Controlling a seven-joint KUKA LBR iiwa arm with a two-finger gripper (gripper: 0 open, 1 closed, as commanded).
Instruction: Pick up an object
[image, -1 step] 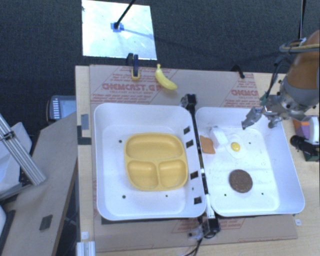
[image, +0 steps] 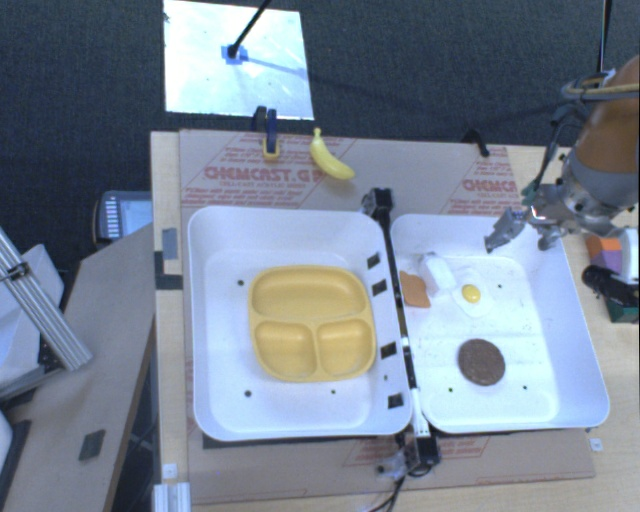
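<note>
I read this as the approach step: my gripper (image: 527, 228) hangs with fingers spread and nothing between them over the right bin's (image: 580, 300) far rim. The fried egg (image: 471, 295) lies nearest, below it. Next I must pick one target, centre over it, then descend
</note>
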